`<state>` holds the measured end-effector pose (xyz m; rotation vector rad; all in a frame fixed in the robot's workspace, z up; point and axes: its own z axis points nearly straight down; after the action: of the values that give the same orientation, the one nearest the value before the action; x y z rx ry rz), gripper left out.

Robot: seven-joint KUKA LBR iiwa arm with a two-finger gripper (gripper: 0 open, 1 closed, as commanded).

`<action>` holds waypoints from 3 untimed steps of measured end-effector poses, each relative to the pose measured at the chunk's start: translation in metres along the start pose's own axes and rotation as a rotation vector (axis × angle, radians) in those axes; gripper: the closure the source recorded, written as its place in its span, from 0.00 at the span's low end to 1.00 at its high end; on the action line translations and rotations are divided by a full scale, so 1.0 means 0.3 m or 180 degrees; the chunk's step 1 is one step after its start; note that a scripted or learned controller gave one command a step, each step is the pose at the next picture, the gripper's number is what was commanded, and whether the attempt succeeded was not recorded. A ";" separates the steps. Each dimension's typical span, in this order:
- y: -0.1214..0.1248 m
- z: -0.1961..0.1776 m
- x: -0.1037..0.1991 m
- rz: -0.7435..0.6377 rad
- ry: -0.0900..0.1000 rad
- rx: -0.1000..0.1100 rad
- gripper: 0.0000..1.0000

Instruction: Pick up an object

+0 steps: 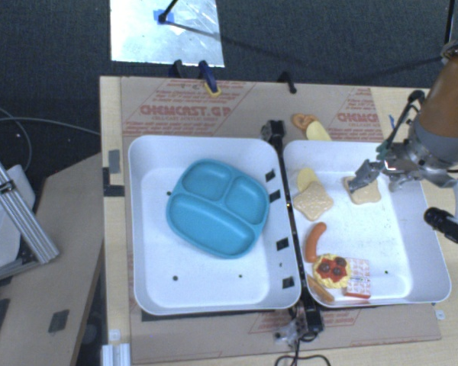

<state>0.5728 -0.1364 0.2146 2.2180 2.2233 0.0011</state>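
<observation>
- I see both white bins (pixel 206 300) as smooth, slightly glossy plastic.
- The blue divided plate (pixel 217 208), left of centre, looks like matt moulded plastic.
- The board (pixel 237 101) beneath the bins reads as printed brown cardboard.
- At the upper left I note a crinkled, shiny foil-like sheet (pixel 166 21).
- The floor (pixel 46 44) looks like dark rough carpet.

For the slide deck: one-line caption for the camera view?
Gripper low over a toast slice in the right bin; blue divided plate lies in the left bin.
</observation>
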 end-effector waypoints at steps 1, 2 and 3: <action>0.010 0.106 0.319 -0.0033 0.0014 0.0005 0.00; 0.170 0.272 0.137 0.0011 -0.0003 -0.0005 0.00; 0.182 0.419 0.031 0.0008 0.0007 -0.0024 0.00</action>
<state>0.6276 -0.1269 0.0888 2.2181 2.2177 0.0118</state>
